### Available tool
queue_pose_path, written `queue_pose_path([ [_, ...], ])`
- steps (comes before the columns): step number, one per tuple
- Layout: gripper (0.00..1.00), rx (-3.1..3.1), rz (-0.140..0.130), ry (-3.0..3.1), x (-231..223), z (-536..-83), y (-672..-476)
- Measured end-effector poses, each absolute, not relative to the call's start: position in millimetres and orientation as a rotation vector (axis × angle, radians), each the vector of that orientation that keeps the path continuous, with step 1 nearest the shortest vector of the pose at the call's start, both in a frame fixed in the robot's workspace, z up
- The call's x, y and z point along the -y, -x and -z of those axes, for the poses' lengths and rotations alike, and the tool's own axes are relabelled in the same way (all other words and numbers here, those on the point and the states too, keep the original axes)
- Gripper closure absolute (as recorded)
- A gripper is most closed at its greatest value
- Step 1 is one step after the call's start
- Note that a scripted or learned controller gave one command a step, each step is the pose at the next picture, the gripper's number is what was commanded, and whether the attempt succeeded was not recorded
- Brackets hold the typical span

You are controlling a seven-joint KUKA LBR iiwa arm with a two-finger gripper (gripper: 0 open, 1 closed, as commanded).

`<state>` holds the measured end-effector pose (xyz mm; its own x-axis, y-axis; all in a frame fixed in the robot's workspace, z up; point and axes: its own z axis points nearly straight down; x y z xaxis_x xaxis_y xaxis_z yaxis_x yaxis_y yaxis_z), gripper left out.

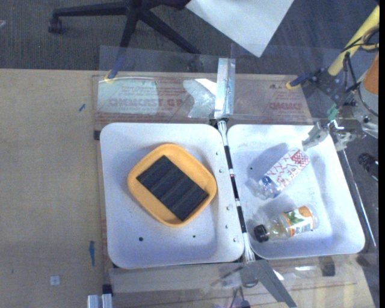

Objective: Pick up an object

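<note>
Approach stage, nothing lifted yet. Right bin (343, 237), nearest at 6 o'clock: one small bottle (286, 224), black cap, orange label, on its side. Behind it, one clear bottle (283, 172) with red-patterned wrap, lying slantwise. Gripper (325, 129) hangs at the bin's 1 o'clock corner; cannot tell its state. Next: descend over the wrapped bottle. Left bin (114, 198): one yellow tray (171, 182), dark insert. Two bins, two bottles.

Wooden bench (48, 180), left white bin (120, 240) and right white bin (343, 234) side by side

Office chair base (129, 18) on dark carpet (36, 51).
</note>
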<state>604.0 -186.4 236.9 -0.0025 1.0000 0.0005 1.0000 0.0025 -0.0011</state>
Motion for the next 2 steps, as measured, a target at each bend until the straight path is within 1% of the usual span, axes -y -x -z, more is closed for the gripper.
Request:
queue_pose_path([
  [1,0.00,2.326,0.002,2.117,126.9,-117.6,-575.8],
  [2,0.00,2.384,0.001,2.048,139.6,-104.9,-563.4],
])
